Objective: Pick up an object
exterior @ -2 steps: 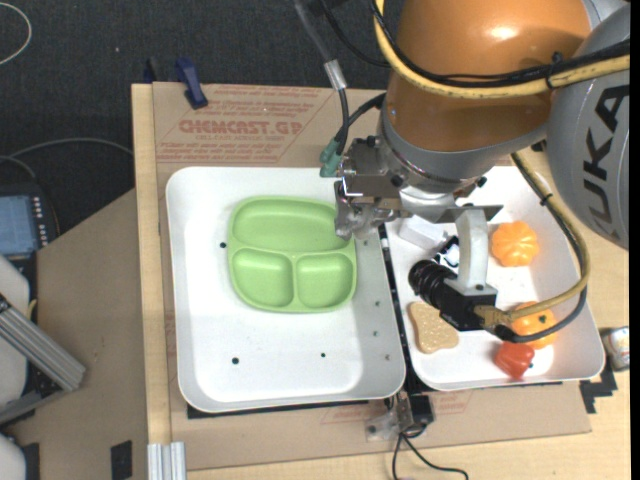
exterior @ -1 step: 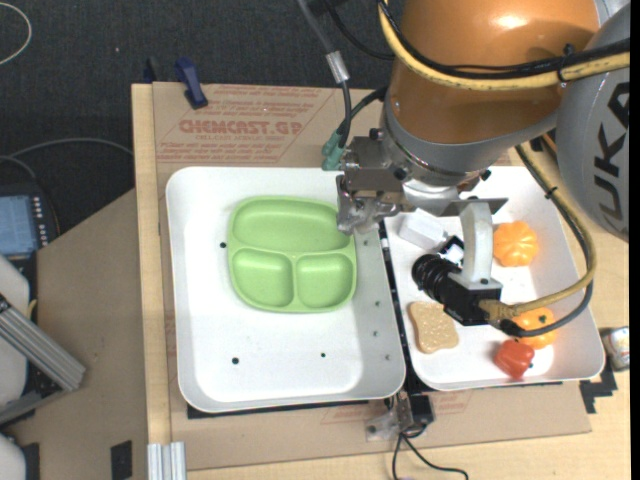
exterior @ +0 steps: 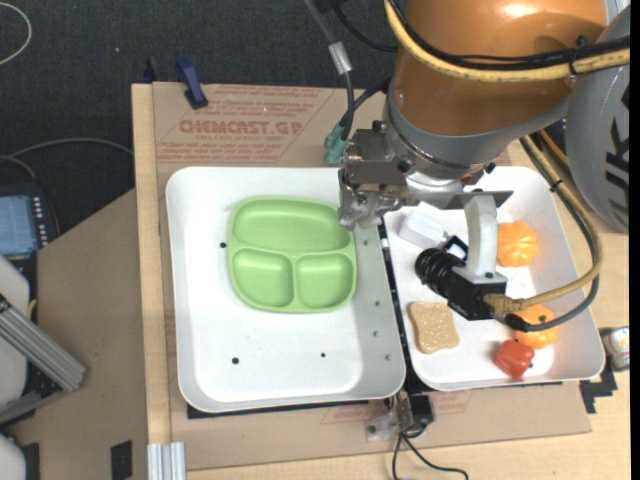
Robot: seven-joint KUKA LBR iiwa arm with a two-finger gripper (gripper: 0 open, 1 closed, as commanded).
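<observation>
Tool (exterior: 362,203) hung over the divider between the two bins; finger state not discernible. Green tray (exterior: 292,252) lay just left of it in the left bin (exterior: 200,348). Bread slice (exterior: 433,326), orange pieces (exterior: 517,242) and red piece (exterior: 514,358) sat lower right, right bin (exterior: 560,368).

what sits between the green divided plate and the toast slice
The camera view shows the two bins' adjoining white rims between the green divided plate and the toast slice.

Cardboard sheet (exterior: 250,118) (printed) — blue clip (exterior: 190,82)
</observation>
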